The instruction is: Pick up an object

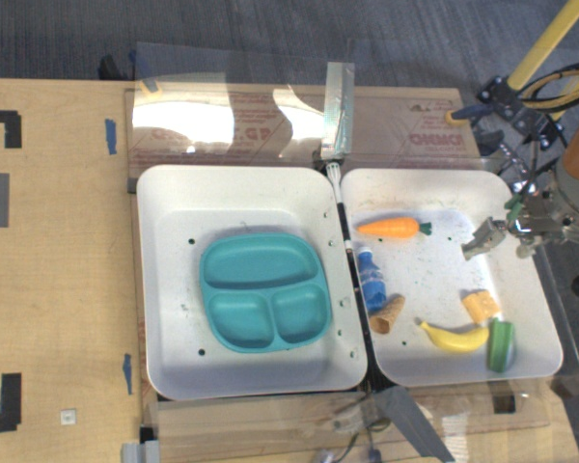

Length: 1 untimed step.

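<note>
The right bin (pixel 434 365) holds an orange carrot (pixel 394 228) near its far side and a blue bottle (pixel 371 280) by its left wall. A brown cone (pixel 388 312) lies below the bottle. A yellow banana (pixel 454 336), a small orange-yellow piece (pixel 480 305) and a green item (pixel 500 345) sit at the near right. My gripper (pixel 507 237) hangs over the bin's right edge, right of the carrot and above the orange-yellow piece. It is open, with nothing between its fingers.
The left bin (pixel 164 258) holds a teal divided plate (pixel 265 290). A ridge (pixel 347 287) separates the two bins. A clear panel and a metal post (pixel 337 109) stand behind the bins. Cables and a yellow bar (pixel 550 37) crowd the far right.
</note>
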### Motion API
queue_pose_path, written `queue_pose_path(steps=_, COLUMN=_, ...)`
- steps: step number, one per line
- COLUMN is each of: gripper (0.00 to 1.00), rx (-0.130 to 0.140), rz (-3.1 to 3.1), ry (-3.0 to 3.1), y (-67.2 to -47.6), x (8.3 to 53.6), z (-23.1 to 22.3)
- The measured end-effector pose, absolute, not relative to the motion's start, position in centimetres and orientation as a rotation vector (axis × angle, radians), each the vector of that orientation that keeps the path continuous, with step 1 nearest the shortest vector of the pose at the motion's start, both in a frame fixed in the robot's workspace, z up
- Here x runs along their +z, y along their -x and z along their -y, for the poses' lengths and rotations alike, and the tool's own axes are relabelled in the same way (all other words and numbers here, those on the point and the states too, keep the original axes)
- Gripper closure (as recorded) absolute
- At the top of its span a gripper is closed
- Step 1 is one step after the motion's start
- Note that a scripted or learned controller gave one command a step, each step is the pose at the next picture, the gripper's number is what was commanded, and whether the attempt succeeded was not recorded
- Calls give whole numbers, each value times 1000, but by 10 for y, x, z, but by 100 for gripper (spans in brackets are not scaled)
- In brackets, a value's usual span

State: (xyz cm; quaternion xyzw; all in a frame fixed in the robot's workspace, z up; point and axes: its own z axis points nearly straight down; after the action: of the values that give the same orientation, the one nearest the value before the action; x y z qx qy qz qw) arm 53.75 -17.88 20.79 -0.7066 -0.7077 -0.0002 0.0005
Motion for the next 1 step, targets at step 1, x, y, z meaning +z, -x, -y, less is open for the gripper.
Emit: queue_pose_path(steps=1, gripper=0, rx=1, rz=2314, ry=2121, y=-499, x=183, z=164)
